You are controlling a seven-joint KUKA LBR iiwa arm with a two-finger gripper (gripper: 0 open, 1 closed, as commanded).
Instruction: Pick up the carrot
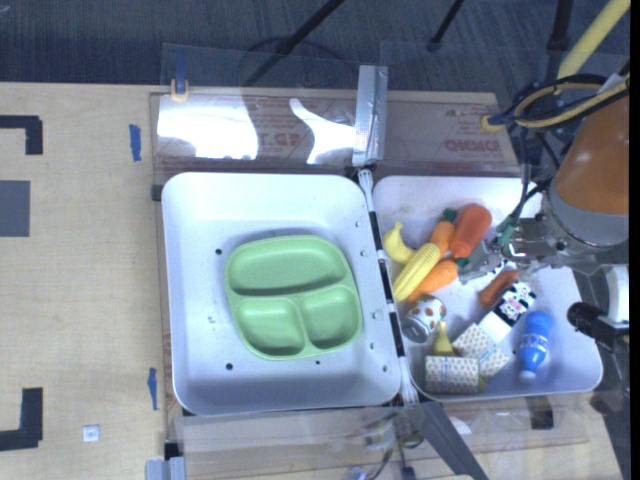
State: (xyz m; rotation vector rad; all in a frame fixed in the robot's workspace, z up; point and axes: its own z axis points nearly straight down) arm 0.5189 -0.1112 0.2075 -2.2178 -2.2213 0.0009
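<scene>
The carrot point(470, 228), orange with a small green top, lies tilted at the back of the right bin point(585, 368). It rests against other orange toy pieces point(441, 239) and a yellow corn cob point(415, 271). My gripper point(494, 252) hangs low in the right bin, just right of and slightly in front of the carrot, close to its lower end. The grey arm with the orange band reaches in from the right edge. Nothing visibly sits in the gripper.
The left bin point(190, 268) holds a green divided plate point(293, 295). Crowded in the right bin are a yellow banana point(396, 243), a small orange stick point(497, 286), a blue bottle point(534, 344), a spotted ball point(425, 315), a black-and-white pack point(514, 303) and patterned blocks point(455, 370).
</scene>
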